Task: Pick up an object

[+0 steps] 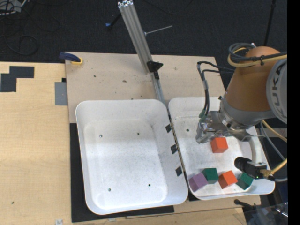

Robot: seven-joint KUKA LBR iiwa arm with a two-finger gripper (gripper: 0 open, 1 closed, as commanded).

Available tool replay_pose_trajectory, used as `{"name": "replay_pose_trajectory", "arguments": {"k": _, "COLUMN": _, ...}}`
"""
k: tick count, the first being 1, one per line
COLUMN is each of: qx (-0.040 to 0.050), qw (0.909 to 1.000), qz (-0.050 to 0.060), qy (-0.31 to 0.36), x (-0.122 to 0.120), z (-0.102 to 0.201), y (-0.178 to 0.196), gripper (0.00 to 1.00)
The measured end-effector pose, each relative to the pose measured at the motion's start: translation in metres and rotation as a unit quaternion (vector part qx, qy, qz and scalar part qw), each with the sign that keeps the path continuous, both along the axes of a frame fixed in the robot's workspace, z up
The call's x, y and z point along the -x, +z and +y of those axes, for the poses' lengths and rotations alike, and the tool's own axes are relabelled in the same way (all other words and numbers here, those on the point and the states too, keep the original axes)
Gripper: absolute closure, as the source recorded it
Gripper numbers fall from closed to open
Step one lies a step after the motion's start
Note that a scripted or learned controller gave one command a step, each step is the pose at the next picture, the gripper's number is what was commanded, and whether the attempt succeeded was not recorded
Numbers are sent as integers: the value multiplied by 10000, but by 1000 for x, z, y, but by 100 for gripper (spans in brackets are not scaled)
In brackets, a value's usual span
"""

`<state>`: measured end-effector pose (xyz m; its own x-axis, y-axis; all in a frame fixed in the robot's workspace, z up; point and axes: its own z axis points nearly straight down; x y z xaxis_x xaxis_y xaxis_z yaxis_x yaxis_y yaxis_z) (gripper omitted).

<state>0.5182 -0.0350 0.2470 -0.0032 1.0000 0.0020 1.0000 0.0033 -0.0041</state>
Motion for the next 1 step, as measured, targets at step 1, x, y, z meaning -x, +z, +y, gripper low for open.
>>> {"name": "replay_pose_trajectory", "arguments": {"k": 1, "qx": 3, "qw": 10000, "qz": -6, "qy": 4, "x": -17, "z": 48, "y": -1, "gripper": 100}}
